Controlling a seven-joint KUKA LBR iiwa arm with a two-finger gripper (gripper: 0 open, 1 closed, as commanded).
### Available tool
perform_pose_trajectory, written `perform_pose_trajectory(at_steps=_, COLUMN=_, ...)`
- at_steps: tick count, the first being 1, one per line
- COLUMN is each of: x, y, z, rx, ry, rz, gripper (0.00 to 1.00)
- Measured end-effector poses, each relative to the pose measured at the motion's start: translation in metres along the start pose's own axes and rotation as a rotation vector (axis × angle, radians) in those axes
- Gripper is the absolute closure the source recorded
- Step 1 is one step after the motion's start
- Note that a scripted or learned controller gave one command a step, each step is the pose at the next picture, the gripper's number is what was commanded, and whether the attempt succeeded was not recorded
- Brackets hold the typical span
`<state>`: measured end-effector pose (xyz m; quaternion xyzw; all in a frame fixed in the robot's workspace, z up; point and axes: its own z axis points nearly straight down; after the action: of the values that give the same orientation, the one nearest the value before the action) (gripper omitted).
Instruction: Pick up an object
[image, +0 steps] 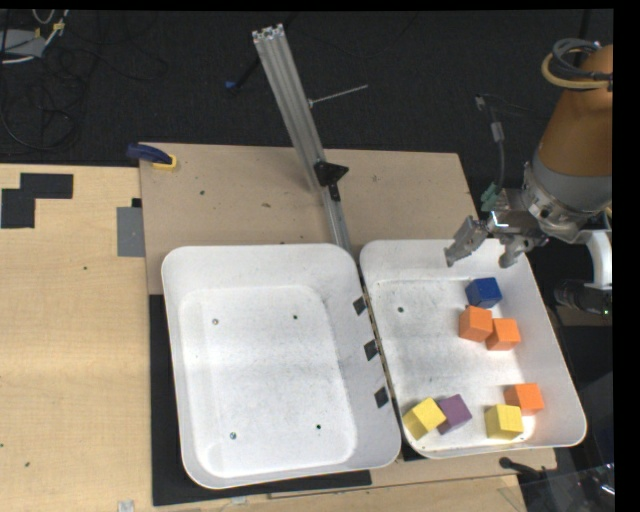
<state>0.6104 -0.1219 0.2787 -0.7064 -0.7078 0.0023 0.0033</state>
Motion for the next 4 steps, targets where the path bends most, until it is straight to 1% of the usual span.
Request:
perform_pose_trajectory(at_steps=1, x=0.000, y=0.001, z=-0.003, rx=-0.005, ry=-0.001, rz=0.001, gripper=0.00)
perform_pose_trajectory(at_steps=2, x=0.001, y=-0.010, z=0.053, rx=0.001, ry=0.000, rz=0.001, gripper=0.00)
perform_pose_trajectory(at_steps=3, x=0.000, y=-0.014, z=0.118, rx=0.003, ry=0.000, rz=0.003, gripper=0.00)
perform_pose_trajectory(at_steps=4, x=-0.007, y=-0.020, z=0.174, rx=-0.002, ry=0.000, rz=0.002, gripper=0.00)
